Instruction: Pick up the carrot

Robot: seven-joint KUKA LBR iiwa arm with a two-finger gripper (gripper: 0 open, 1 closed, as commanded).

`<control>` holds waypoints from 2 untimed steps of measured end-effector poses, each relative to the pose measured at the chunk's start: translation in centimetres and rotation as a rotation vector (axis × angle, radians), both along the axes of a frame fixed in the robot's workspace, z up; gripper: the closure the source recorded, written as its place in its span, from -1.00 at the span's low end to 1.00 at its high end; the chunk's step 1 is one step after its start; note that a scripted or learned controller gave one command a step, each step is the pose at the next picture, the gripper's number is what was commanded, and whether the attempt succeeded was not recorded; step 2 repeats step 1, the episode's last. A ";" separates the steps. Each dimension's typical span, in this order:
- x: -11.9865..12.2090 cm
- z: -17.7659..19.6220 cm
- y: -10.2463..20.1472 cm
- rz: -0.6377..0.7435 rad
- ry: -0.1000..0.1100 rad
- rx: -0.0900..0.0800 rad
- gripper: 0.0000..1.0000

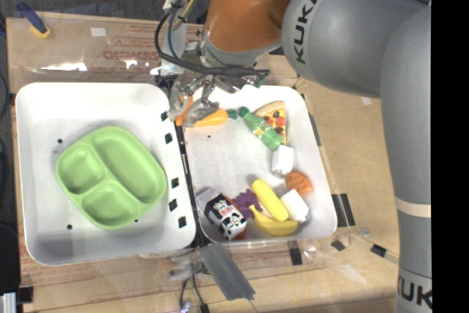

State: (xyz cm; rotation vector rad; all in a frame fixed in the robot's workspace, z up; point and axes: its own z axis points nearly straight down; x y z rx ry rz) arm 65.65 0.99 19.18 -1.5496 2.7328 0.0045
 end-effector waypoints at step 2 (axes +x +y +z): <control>-7.4 0.1 6.0 -0.173 -0.001 0.000 1.00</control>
